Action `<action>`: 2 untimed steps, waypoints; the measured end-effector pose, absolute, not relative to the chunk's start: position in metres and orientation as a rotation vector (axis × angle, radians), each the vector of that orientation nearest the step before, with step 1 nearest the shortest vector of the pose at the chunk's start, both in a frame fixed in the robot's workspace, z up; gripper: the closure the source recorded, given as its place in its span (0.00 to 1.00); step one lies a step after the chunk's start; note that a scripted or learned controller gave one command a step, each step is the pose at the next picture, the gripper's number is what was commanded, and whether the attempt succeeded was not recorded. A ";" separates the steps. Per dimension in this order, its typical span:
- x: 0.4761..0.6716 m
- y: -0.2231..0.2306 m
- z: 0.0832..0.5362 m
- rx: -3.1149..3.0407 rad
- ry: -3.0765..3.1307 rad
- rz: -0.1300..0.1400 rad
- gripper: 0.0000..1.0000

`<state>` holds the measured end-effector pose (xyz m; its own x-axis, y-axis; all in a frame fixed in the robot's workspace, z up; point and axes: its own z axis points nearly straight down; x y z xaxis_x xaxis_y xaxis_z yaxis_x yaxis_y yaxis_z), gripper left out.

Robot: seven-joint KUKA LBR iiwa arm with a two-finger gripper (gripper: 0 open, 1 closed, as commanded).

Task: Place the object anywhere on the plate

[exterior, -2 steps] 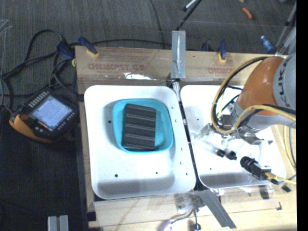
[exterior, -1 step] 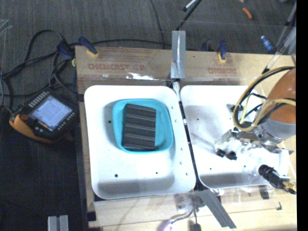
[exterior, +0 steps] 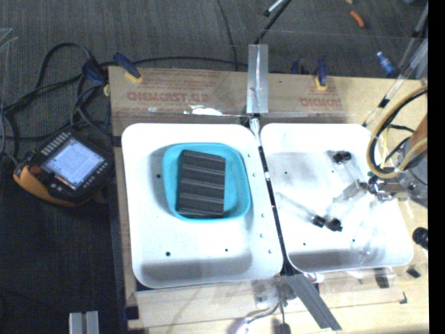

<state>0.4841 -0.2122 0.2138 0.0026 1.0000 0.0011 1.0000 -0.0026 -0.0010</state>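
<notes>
A dark grey ribbed rectangular block point(exterior: 201, 182) lies flat on the blue plate point(exterior: 238, 186) in the left bin point(exterior: 139, 242). It covers most of the plate's middle. My gripper point(exterior: 334, 190) hangs over the right bin point(exterior: 389, 249), well to the right of the plate. Its two black-tipped fingers point(exterior: 341, 157) are spread wide apart, open, and nothing is between them. The arm's wrist point(exterior: 396, 183) comes in from the right edge.
A metal post point(exterior: 258, 82) stands at the back between the two bins. Clamps point(exterior: 128, 68) hold the wooden bench at its far edge. A teach pendant point(exterior: 66, 169) with cables lies on the floor at the left. Hoses point(exterior: 381, 127) loop near the wrist.
</notes>
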 end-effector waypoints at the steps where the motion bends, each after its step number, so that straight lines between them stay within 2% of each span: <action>1: 0.488 -0.182 0.093 -2.285 -2.174 -0.011 0.00; 2: 0.484 -0.207 0.175 -2.140 -2.299 0.003 0.00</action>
<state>0.4836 -0.2067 0.1748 -0.0717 0.9974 -0.0004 0.9974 0.0717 -0.0020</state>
